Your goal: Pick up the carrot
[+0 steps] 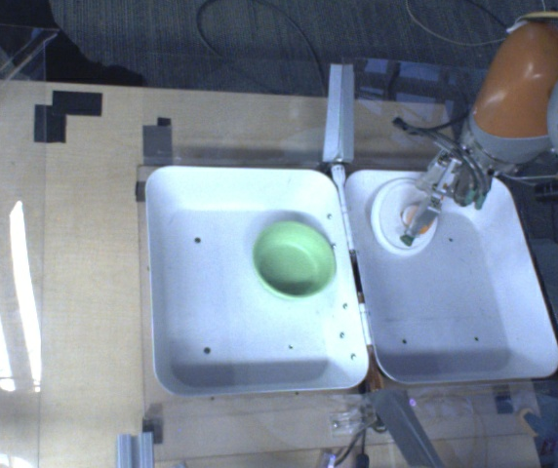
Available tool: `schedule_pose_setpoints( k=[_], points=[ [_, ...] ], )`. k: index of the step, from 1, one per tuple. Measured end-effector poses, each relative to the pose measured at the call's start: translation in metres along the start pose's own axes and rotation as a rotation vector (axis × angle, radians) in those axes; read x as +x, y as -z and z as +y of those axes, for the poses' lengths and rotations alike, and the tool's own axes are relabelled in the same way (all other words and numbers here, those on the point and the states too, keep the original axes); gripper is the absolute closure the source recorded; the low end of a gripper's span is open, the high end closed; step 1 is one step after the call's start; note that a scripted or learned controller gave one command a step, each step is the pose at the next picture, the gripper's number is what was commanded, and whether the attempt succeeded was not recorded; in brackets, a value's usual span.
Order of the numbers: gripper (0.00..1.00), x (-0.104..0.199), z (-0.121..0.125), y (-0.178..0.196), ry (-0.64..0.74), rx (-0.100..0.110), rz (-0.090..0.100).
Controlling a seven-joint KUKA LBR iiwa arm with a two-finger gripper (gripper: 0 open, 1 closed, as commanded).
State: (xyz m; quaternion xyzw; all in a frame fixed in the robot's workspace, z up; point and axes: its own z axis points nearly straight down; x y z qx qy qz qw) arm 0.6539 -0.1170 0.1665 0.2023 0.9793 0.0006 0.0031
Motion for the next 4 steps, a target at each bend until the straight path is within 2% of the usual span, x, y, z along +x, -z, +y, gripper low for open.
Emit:
schedule_pose_setpoints(
  k=[1, 3, 4],
  points=[
    [0.00, 0.005, -0.007, -0.039, -0.109, -0.004, -0.013],
    [0.00, -0.036, -0.077, -0.054, -0.349, -0.002, 0.006],
    [1.00, -0.036, -0.080, -0.041, -0.346, 0.008, 0.014]
  ],
)
